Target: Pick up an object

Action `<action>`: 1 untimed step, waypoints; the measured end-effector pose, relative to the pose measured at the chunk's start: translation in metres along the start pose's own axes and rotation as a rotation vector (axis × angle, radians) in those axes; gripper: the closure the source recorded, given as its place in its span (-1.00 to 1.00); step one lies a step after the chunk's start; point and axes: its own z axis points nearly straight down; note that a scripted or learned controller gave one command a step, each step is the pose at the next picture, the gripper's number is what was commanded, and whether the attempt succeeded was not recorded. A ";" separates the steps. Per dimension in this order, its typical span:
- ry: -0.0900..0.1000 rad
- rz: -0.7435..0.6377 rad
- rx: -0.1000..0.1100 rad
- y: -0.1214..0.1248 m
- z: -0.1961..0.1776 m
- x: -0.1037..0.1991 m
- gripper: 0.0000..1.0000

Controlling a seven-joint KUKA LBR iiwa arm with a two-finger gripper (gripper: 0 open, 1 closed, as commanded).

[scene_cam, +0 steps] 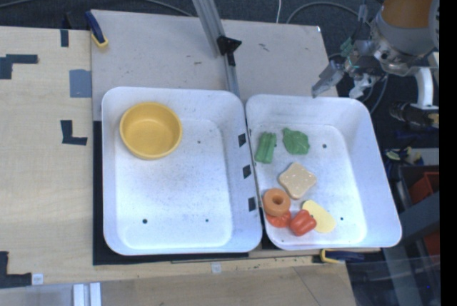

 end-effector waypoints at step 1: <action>0.000 0.000 0.000 0.000 0.000 0.000 -1.00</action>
